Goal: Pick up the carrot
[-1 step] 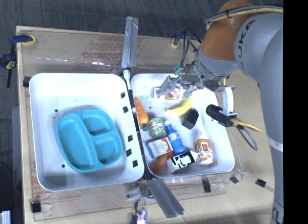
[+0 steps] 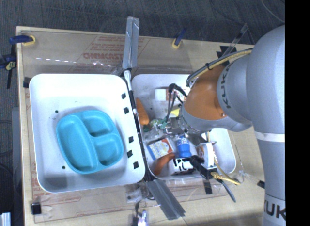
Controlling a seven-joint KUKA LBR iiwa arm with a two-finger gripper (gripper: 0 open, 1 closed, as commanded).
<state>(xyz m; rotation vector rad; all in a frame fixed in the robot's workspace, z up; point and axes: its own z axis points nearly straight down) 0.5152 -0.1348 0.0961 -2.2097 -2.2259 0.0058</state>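
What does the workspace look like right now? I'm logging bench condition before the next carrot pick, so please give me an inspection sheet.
Surface: wooden bench bearing two white bins side by side, left bin and right bin.
Job's things: carrot lies in the right bin along its left wall, untouched.
Clutter: blue divided tray in the left bin; in the right bin a second orange item, a small blue bottle and mixed packets.
End effector: hidden under the arm's wrist above the right bin; finger state cannot be told.
Cables: black and yellow leads run along the arm.
Surroundings: dark floor; blue clamps on the bench edge.
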